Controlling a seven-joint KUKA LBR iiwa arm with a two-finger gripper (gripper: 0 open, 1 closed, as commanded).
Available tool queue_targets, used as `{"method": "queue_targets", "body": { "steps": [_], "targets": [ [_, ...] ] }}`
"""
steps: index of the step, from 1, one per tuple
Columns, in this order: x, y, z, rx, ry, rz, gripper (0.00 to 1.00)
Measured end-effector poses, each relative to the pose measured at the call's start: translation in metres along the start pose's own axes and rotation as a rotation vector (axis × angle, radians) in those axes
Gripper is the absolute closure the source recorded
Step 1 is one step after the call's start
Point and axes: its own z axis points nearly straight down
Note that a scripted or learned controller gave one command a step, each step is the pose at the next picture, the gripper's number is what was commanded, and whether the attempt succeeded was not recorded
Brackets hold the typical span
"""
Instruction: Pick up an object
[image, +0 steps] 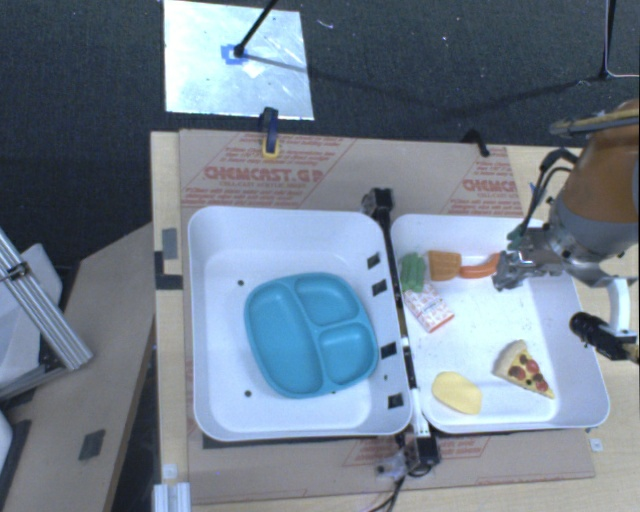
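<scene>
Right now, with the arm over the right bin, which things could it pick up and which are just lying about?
Could be picked up, all in the right bin:
pizza slice
yellow piece
orange brush
green piece
red and white packet
The end effector is by the orange brush.

Just lying about:
blue divided tray in the left bin
yellow clamp

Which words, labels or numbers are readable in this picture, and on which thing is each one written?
"CHEMCAST G P": red print on the brown sheet under the bins, upper left; the last letters are unsure.
"CHEMC...": the same red print at the sheet's upper right, cut off behind the arm.
More red print at the sheet's front edge: too small to read.
Small red-and-white packet in the right bin: print too blurred to read.
</scene>
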Motion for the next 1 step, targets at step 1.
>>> {"method": "queue_targets", "body": {
  "steps": [1],
  "targets": [
    [-0.0039, 0.0047, -0.0641, -0.001, 0.0, 0.0, 1.0]
  ]
}}
